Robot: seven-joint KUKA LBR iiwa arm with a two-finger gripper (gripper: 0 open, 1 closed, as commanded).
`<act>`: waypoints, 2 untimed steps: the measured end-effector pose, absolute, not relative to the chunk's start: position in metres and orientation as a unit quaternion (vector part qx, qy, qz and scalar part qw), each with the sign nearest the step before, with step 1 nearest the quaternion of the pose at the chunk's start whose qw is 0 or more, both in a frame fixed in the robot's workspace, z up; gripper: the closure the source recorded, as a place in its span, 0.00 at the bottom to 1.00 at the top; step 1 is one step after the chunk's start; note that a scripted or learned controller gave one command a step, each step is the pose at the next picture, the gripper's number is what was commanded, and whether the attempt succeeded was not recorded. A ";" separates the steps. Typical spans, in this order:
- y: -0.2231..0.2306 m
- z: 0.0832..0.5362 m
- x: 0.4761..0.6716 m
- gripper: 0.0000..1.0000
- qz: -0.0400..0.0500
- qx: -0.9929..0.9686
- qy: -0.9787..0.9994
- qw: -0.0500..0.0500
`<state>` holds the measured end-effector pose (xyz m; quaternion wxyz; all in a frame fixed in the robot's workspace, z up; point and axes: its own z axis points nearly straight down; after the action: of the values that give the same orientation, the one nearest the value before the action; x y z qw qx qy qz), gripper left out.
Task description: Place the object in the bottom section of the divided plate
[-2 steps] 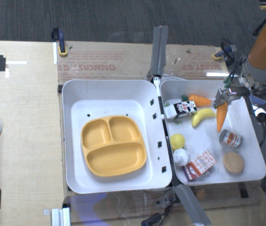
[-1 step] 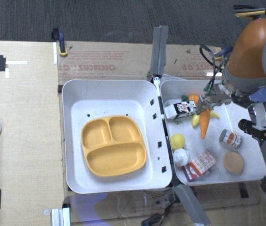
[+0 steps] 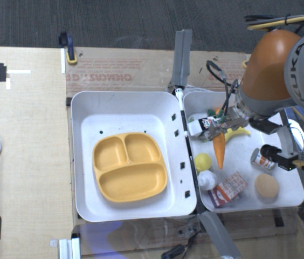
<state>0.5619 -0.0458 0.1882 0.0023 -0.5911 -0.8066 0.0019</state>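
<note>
The yellow divided plate [image 3: 130,166] lies in the left bin [image 3: 87,144]. Its two small sections are at the top and its wide bottom section [image 3: 133,182] holds nothing. My gripper [image 3: 216,129] hangs over the upper left part of the right bin [image 3: 295,196]. Its fingers are shut on the thick end of an orange carrot [image 3: 219,151], whose tip points toward the bin's front. The carrot is to the right of the wall between the bins, well away from the plate.
The right bin also holds a banana [image 3: 239,133] beside the gripper, a yellow ball [image 3: 203,161], a white bottle [image 3: 207,180], a red and white packet [image 3: 229,188], a tan round [image 3: 267,186] and a can [image 3: 261,159]. A grey post [image 3: 181,58] stands behind the bins.
</note>
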 end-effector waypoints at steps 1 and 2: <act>0.016 0.188 0.545 1.00 0.002 -0.535 -0.845 0.002; 0.081 0.188 0.544 1.00 0.002 -0.507 -0.862 0.002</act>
<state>0.5440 0.0810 0.1882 0.0018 -0.5073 -0.8618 0.0021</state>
